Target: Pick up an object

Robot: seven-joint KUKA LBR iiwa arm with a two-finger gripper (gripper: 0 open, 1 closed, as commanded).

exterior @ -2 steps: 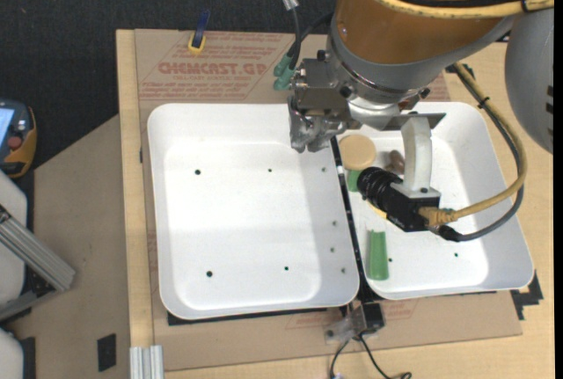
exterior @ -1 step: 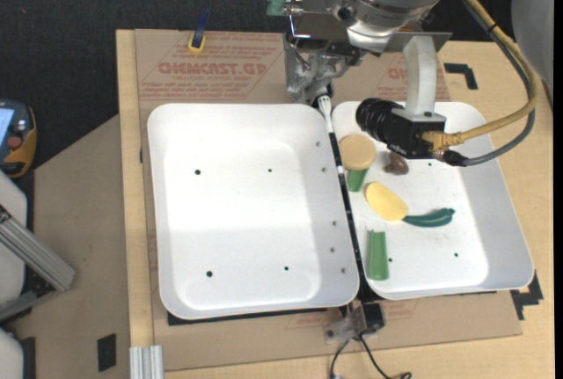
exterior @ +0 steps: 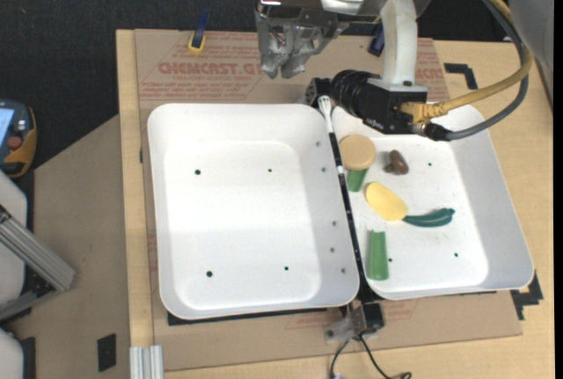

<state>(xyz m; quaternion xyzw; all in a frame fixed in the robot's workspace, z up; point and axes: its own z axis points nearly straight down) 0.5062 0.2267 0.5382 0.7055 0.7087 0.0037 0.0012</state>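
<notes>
Bright, even overhead light; the left bin (exterior: 237, 201) glares white, soft shadows are few, and the gripper (exterior: 286, 52) looks slightly blurred.

The left bin (exterior: 237, 201) lies open across its whole floor. In the right bin (exterior: 475, 228), things crowd the inner edge: a tan disc (exterior: 358, 151), yellow piece (exterior: 384, 200), brown lump (exterior: 398, 162), teal strip (exterior: 430, 217) and green stick (exterior: 376, 254). A black camera unit (exterior: 374, 105) overhangs its far corner; its outer side is free.
</notes>
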